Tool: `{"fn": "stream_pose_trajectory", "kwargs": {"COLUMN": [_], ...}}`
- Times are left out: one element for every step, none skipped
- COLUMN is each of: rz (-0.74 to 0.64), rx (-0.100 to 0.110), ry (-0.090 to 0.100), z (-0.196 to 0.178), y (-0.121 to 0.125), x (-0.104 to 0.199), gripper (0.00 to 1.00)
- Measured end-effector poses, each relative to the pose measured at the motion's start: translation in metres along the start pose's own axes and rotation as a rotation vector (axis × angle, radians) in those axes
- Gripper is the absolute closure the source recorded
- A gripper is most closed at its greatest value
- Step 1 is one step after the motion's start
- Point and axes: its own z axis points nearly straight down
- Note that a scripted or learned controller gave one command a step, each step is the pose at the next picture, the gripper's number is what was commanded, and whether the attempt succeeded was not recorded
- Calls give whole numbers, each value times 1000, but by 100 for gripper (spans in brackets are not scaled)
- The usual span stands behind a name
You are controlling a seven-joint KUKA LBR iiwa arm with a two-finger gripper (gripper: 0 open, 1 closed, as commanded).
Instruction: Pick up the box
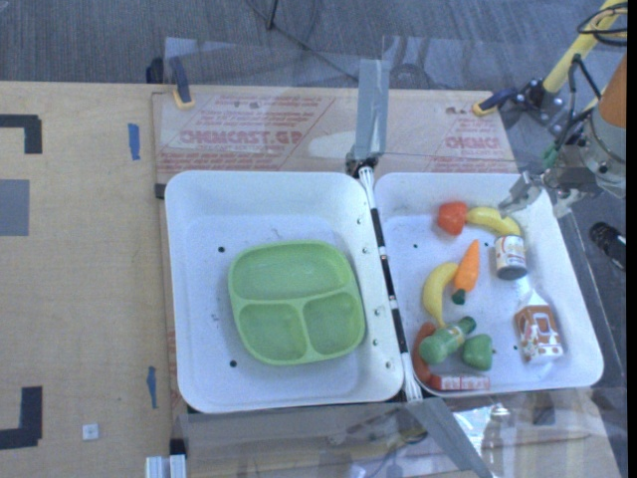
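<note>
One box (538,332) (rt bin's near corner), well apart from gripper (542,189).

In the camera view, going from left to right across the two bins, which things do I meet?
Green plate → long banana → carrot → can → box → end effector at the right bin's far rim.

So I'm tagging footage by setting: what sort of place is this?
Probably a robotics lab bench: two white bins side by side, toy food like a carrot and banana, and a robot arm reaching in.
</note>
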Motion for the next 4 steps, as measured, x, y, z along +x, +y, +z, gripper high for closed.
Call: {"fn": "stream_pose_trajectory", "kwargs": {"rz": [-317, -312, -312, -223], "rx": [-1, -4, -4, -1], "ry": [0, -3, -3, -2], "z": [106, -213, -213, -78], "y": [-73, -50, -50, -124], "x": [32, 6, 6, -31], "gripper": [0, 0, 0, 0]}}
